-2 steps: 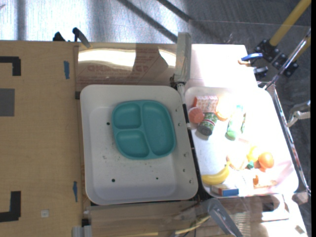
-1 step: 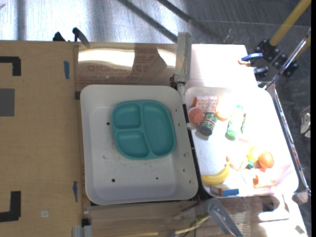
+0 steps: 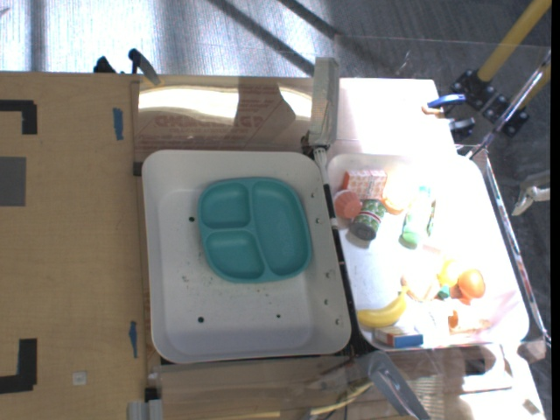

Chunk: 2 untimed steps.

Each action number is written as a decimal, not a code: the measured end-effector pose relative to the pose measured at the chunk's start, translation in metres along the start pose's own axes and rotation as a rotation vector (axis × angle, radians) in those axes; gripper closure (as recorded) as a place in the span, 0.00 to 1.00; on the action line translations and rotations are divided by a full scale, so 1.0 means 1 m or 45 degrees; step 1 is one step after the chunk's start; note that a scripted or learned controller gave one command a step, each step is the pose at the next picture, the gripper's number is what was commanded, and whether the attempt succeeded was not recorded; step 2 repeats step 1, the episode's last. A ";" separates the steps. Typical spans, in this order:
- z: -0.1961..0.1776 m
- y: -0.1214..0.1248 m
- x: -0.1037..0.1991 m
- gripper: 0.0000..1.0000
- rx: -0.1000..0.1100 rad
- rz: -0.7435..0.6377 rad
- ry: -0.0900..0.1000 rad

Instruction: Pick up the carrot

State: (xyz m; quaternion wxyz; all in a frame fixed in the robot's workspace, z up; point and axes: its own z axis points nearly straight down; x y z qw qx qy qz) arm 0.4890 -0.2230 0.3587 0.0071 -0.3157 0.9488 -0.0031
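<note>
The right white bin (image 3: 490, 234) holds a jumble of toy food under strong glare. A small orange piece (image 3: 452, 320) near its front right corner looks like the carrot, though the bright light washes out its shape. It lies just right of a banana (image 3: 385, 313) and below a round orange fruit (image 3: 472, 283).
The left bin (image 3: 166, 304) holds a teal divided plate (image 3: 255, 229). The right bin also holds a pink box (image 3: 364, 182), a red round item (image 3: 347, 205), a dark can (image 3: 367, 220), a green bottle (image 3: 409, 231) and a small box (image 3: 404, 338). A yellow pole with clamps (image 3: 490, 94) stands at the back right.
</note>
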 end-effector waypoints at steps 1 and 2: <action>-0.132 -0.044 -0.064 0.00 0.005 -0.027 0.000; -0.132 -0.044 -0.064 0.00 0.005 -0.027 0.000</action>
